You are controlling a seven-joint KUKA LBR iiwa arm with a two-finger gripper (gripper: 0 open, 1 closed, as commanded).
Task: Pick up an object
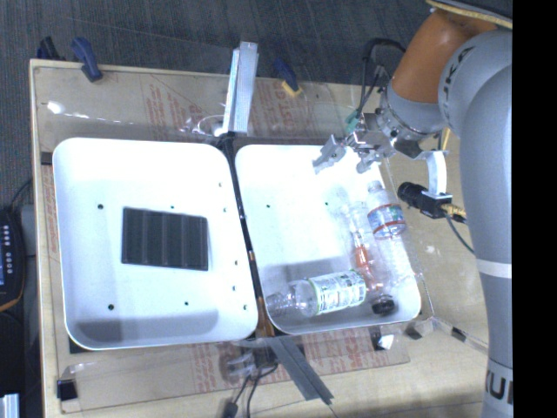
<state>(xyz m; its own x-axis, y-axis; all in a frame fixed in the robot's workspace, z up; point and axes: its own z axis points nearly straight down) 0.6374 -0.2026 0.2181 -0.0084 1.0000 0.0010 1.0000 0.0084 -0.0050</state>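
Arm: here's the big grey arm [483, 172], closest to the lens, sweeping in from the right with its orange band up high.
Counter: one counter [130, 94], carrying two white bins side by side.
Left bin: the left bin [87, 172] has one dark ribbed mat [165, 238] lying flat in it.
Right bin: the right bin [278, 207] has the goods, two clear plastic bottles.
Bottle one: the labelled bottle [326, 293] lies along the near wall, long axis left-right.
Bottle two: the red-tinted bottle [376, 238] lies by the right wall, long axis far-near, its near end close to the first bottle's right end.
Gripper: the gripper [344, 151] hangs over the far right corner of the right bin, fingers spread, nothing between them.
Key relation: both bottles lie nearward of the fingers; the red-tinted one looks nearest, so I'd judge that the easier drop.
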